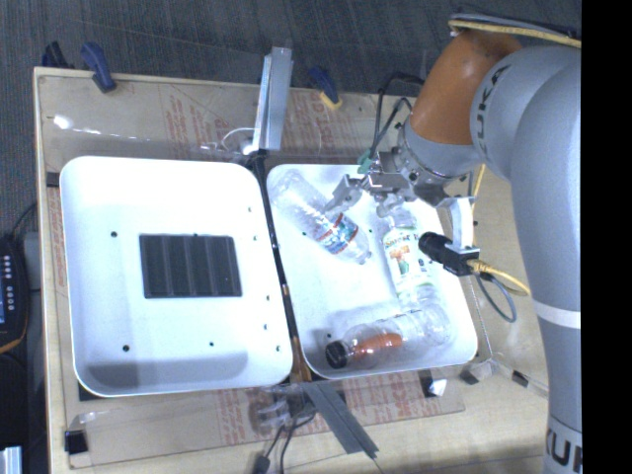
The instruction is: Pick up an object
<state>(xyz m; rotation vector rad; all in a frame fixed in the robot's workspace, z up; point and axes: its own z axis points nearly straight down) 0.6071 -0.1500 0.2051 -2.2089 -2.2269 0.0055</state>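
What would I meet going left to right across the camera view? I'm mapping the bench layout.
Left bin with its dark grille → right bin → blue-labelled clear bottle → orange-labelled clear bottle → grey arm.

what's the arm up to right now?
The arm reaches in from the right over the right bin, its gripper low at the bin's far end, among clear plastic bottles. One bottle lies just left of the gripper, another just below it, and a third with a dark cap lies along the near wall. No bottle is visibly between the fingers, so nothing looks picked yet. The left bin has a dark grate.
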